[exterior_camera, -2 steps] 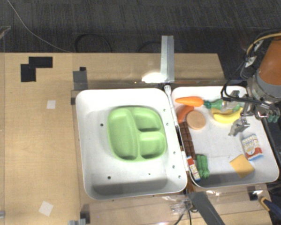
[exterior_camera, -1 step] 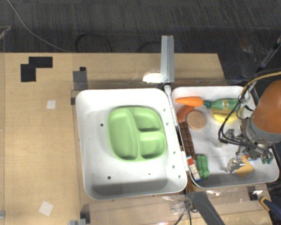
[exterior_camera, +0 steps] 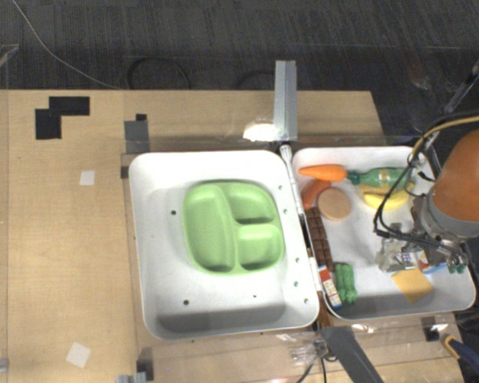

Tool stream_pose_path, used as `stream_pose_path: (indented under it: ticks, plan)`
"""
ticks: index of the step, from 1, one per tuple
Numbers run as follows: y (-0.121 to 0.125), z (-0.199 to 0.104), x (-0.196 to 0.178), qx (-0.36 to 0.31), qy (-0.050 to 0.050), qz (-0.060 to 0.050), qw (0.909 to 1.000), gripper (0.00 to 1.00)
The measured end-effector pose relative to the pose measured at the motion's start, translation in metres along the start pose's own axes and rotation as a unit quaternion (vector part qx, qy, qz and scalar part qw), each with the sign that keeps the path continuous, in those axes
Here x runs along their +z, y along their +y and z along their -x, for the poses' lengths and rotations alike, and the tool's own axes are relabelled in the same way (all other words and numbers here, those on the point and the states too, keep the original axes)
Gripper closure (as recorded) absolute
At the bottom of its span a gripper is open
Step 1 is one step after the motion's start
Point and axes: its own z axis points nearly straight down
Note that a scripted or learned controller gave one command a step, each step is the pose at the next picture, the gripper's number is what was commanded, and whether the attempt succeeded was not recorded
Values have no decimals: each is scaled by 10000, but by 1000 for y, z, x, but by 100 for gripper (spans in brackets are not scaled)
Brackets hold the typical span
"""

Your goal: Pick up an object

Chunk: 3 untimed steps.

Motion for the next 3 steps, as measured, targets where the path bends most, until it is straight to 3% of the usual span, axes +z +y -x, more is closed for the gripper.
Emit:
stream_pose_path:
  ticks: [1,2,3]
  plan:
    - [-24,40,-55,-1619,28,11,9868,100]
    - [-42,113,-75,-2230,18,16,9748,100]
    - [-37,154,-96,-1862,8,14,9825,100]
